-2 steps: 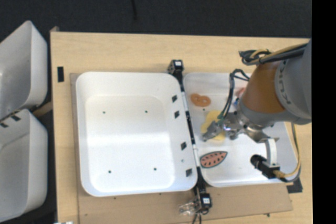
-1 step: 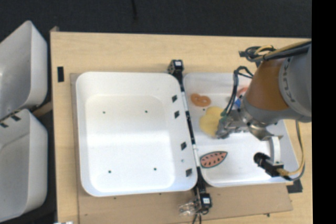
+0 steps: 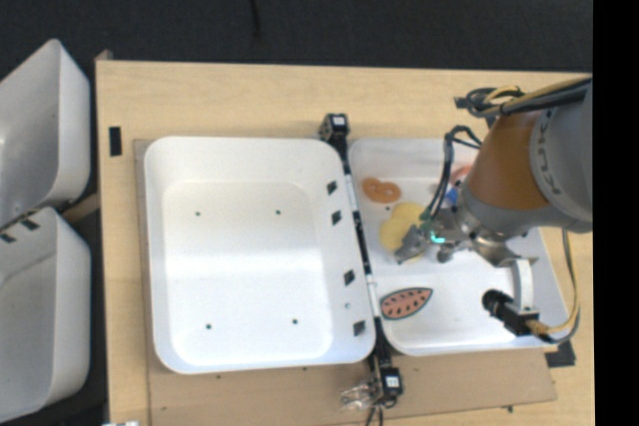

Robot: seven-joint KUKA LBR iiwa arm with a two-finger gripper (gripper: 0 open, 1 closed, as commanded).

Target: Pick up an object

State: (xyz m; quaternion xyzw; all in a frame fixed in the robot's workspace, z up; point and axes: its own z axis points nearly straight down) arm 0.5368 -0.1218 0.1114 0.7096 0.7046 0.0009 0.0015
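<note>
Progress: nothing lifted yet.
My gripper (image 3: pixel 424 249): low in right bin (image 3: pixel 469 329), beside yellow piece (image 3: pixel 401 221); fingers' spread — cannot tell.
Left: grasp, raise.

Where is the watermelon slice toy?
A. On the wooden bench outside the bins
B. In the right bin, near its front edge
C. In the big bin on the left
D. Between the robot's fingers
B: the watermelon slice lies flat in the right bin, close to the divider and apart from the gripper.
</note>
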